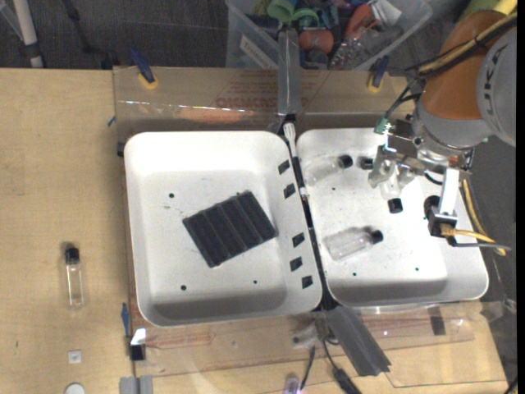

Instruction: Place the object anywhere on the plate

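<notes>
Clear vial (351, 242) with a black cap, lying on its side on the floor of the right bin (459, 281), toward the wall shared with the left bin (164, 150). Likely the object to move, though not certain: a small black piece (394, 205) and a smaller clear item with a dark end (343, 162) also in that bin. Dark ribbed plate (230, 228) flat and askew in the middle of the left bin, well apart from the vial.

Probably light, stiff and smooth-walled, so apt to roll or squirt out of a pinch. Round body free to turn on the slick white floor if nudged from the side. Best taken across the barrel near its middle, squarely over the long axis, not at the cap end, where likely to tip. Hard to judge through the transparent wall whether anything inside. Ribs of the plate likely to help stop rolling once set down along the grooves.

Gripper (387, 173) low over the rear part of the right bin, near the small black piece, apart from the vial. Width of its opening: cannot tell from this slant. Nothing seen held.
</notes>
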Controlling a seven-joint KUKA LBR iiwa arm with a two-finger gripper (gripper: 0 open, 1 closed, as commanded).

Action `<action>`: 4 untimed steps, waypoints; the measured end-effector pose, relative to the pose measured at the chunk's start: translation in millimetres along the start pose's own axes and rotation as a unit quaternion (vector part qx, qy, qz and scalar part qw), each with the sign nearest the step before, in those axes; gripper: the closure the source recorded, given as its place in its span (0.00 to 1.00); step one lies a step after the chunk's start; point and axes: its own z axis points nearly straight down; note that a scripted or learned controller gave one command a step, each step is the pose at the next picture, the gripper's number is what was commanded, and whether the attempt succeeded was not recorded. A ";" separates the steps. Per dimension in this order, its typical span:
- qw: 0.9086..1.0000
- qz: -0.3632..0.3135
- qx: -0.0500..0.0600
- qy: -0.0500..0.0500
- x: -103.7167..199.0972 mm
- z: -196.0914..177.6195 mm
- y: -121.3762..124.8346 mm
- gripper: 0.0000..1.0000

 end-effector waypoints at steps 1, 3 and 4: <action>0.985 0.170 0.002 0.001 -14.6 85.7 0.7 1.00; 1.000 0.024 0.000 0.000 147.5 31.3 13.9 1.00; 0.988 -0.157 -0.001 0.001 190.3 42.1 8.7 1.00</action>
